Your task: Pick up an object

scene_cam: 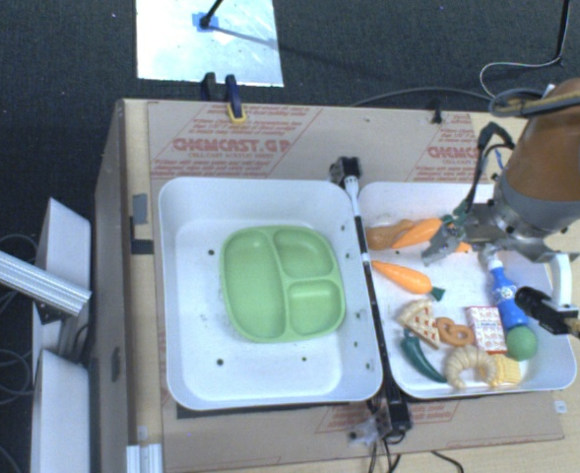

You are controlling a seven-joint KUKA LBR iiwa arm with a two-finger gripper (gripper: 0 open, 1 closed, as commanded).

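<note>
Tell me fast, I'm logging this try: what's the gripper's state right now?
Gripper: low in the right bin by an orange carrot; open or closed cannot be told.

Setting: robotics lab test bench. Evidence: industrial robot arm point(555, 156) with orange band reaching in over a bench topped with a protective-film board point(270, 141) printed "CHEMCAST". Two shallow white bins, left bin point(186, 363) and right bin point(565, 363), sit side by side on it. Toy food point(457, 338) lies in the right bin and a green divided plate point(282, 282) in the left. Loose cables point(565, 18) run across dark carpet point(43, 47). A clamp point(233, 99) grips the board's far edge.
</note>
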